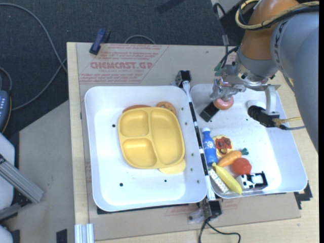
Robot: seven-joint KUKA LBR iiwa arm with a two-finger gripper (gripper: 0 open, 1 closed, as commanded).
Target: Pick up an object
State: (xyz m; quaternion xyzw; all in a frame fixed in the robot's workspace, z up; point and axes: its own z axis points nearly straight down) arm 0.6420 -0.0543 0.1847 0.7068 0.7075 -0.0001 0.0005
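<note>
**Right bin, near edge.** The right bin (298, 178) carries a cluster of toy food packed against its near-left corner: a banana (228, 178) closest to the rim, a black-and-white piece (255, 180) just beside it, then a tomato (242, 166) and a carrot (229, 157) touching one another. A blue bottle (208, 146) lies along the left wall. Judgement: this crowding leaves little finger room, which would explain a pick taken elsewhere.

**Left bin.** The left bin (101, 135) holds a yellow divided tray (151, 137) near its middle, lying flat with its compartments up. A brown item (164, 106) shows past the tray's far edge, partly hidden.

**Right bin, far-left corner.** A black block (208, 112) lies tilted by the left wall. Just beside it the end effector (223, 96) points downward, fingers drawn narrow around a small round reddish thing (223, 104), which sits at the fingertips. This is the task's object. It stands well apart from the cluster, so access from above is free. Whether it is off the bin floor cannot be told. Judgement: the grasp is made, and the lift remains to be confirmed.

**Desk, far-left corner.** A blue clip (98, 41) rests on the edge of the desk (76, 186), well apart from both bins.
</note>
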